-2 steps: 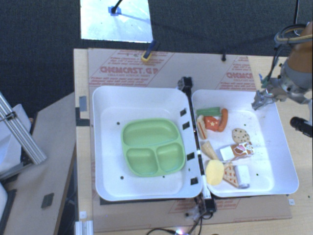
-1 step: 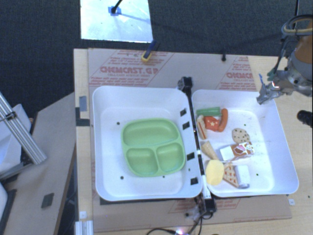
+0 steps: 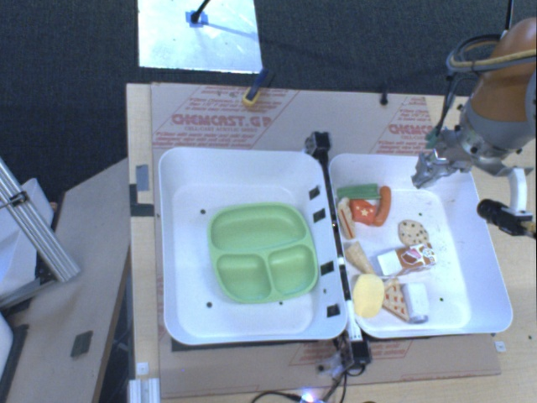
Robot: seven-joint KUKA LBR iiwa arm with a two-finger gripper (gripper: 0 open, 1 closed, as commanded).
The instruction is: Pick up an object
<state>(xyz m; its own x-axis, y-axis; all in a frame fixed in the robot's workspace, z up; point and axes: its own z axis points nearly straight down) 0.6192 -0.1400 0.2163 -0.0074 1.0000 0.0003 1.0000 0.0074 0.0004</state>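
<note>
- Camera view: the jaws [image 3: 425, 173] hang over the right bin's [image 3: 478, 263] far edge; whether they are released or clenched, I cannot tell.
- Toy food [image 3: 384, 254] lies clustered in that bin's left half.
- A green divided tray [image 3: 260, 252] sits in the left bin [image 3: 189, 225].

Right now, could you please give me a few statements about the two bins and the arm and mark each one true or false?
1. The green tray lies in the left bin. True.
2. The toy food is piled in the left bin. False: the toy food lies in the right bin.
3. The hand is over the far edge of the right bin. True.
4. The hand holds the yellow piece. False: the yellow piece lies near the front of the right bin, apart from the hand.
5. The green tray has three compartments. True.
</note>
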